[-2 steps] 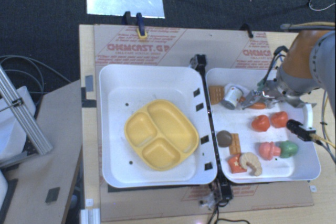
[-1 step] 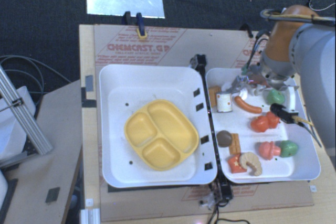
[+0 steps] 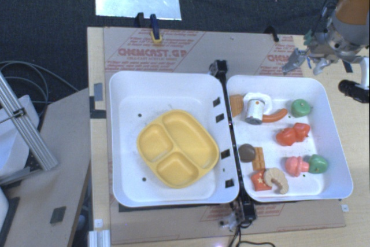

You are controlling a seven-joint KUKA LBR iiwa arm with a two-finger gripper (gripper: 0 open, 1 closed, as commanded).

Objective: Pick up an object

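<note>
Croissant toy (image 3: 279, 180) near right bin's (image 3: 338, 173) front rim.

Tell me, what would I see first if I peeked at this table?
The big yellow divided plate in the left bin jumps out first. Next come the bright toy foods heaped in the right bin, like the red piece and the green piece. The robot's gripper hangs above that bin's far edge.
</note>
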